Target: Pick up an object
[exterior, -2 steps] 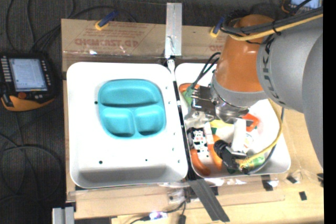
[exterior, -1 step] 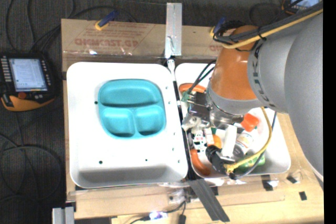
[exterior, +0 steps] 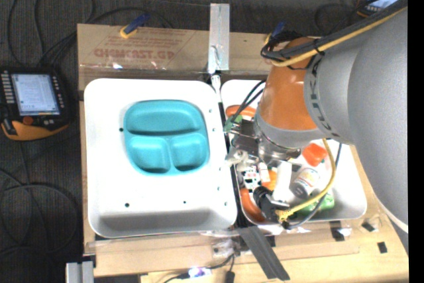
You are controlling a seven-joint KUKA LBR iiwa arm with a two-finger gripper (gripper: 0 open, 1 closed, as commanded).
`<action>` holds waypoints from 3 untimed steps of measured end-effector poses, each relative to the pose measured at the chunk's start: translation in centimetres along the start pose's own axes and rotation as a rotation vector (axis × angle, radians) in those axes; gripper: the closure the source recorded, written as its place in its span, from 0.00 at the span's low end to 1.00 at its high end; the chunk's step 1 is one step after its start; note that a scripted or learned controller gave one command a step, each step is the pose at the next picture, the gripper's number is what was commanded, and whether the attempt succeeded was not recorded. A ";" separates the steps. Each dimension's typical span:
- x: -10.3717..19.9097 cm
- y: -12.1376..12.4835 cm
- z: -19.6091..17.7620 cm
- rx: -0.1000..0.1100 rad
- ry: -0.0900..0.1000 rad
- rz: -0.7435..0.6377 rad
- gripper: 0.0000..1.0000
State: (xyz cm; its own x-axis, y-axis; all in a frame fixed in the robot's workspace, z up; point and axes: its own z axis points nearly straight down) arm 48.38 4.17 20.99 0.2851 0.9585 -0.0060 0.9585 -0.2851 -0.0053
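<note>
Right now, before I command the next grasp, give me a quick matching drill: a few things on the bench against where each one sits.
Things:
1. turquoise three-compartment plastic tray
2. grey-and-orange robot arm
3. brown cardboard sheet
4. handheld pendant with lit screen

Places:
A. floor, left of bench
B. over right white bin
C. inside left white bin
D. behind the bins

Pairs: 1-C, 2-B, 3-D, 4-A

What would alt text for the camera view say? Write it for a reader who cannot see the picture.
A grey robot arm with an orange band reaches from the right down into the right-hand shallow white bin, its end effector low among cluttered small objects. The left-hand shallow white bin holds a turquoise plastic three-compartment tray.
</note>
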 end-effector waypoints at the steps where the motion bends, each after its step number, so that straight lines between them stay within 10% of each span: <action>1: -4.3 1.2 0.5 0.001 0.002 0.132 1.00; 2: -0.1 2.5 2.3 0.000 0.003 -0.272 1.00; 3: 0.8 4.2 -0.5 -0.002 0.002 -0.140 1.00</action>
State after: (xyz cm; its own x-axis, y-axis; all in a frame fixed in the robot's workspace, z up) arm 52.64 3.71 21.48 0.1481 0.9890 -0.0036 0.9890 -0.1481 -0.0043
